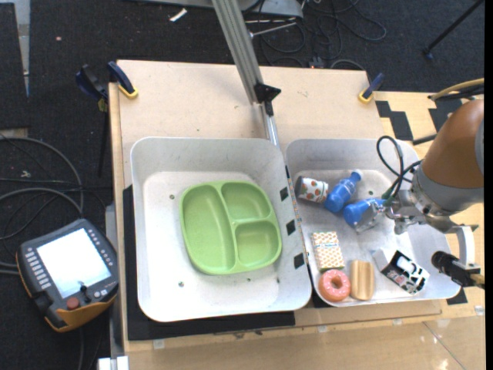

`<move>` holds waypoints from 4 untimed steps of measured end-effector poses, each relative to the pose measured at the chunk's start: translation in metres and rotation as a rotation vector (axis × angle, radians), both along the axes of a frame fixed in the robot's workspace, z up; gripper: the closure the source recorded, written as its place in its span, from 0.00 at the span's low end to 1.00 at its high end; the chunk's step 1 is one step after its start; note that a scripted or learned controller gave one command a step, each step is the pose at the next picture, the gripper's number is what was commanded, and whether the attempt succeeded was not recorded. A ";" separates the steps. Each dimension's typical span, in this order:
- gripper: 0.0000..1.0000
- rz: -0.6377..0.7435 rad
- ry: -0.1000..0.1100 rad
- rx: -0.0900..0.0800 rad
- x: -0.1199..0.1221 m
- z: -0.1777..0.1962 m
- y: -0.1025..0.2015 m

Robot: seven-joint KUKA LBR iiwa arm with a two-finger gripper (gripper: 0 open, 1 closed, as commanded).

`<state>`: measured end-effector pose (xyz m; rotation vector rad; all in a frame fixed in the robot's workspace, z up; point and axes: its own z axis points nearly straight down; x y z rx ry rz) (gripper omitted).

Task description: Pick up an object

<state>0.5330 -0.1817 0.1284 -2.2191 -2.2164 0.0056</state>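
Pink and glazed, a toy doughnut (334,284) lay at the near edge of the right bin (437,290), with a tan bread roll (361,279) just beside it and a small black-and-white box (406,272) off toward the arm's side. A little farther in sat a patterned wafer packet (327,247). In the left bin (154,206), a green divided plate (229,226) rested flat, well apart from everything else. Deeper in the right bin, a blue bottle (341,192) lay tilted on its side, touching a blue block (356,210), and a red-and-white can (312,189) lay next to the bottle toward the divider between the bins. The arm (454,160), grey with its orange band, reached in from the right, and its gripper (377,213) sat low just beside the blue block, on that block's arm side. From this slant it could not be told whether the gripper was released or clenched, nor whether it had anything in it; the block appeared to rest on the bin floor. The step in hand looked like the approach or the closing on the blue block, the likeliest target. The next move would call for a firm squeeze across the block and a straight lift, clear of the bottle leaning against it, which might be dragged along or knock the block loose.
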 end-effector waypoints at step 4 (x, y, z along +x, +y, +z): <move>1.00 0.003 -0.014 -0.005 0.001 0.101 -0.012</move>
